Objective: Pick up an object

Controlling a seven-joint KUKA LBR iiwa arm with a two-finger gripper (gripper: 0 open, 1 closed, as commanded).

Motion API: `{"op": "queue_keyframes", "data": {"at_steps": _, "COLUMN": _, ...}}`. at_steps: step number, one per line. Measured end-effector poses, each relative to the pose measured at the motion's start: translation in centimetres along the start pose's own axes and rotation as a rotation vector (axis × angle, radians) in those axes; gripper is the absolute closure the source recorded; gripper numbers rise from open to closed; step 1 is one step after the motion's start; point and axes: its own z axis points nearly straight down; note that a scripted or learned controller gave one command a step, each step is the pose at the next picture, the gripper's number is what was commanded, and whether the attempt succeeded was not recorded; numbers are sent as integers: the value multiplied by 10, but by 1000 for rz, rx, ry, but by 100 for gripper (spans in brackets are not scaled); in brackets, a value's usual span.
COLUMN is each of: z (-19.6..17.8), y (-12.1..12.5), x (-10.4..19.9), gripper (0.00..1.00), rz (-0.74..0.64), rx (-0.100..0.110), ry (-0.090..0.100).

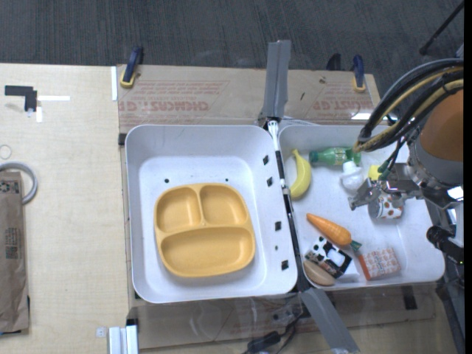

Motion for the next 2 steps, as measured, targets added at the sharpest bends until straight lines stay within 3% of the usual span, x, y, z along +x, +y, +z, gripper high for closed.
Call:
{"op": "queue_keyframes", "data": {"at_steps": 1, "z": -24, "y": 25, "x": 17, "gripper": 0, "rz": 172, "rx": -1, "ry": -1}}
{"op": "queue_keyframes", "data": {"at_steps": 2, "z": -6, "y": 63, "x": -46, "gripper": 0, "rz": 288, "rx": -1, "ry": -1}}
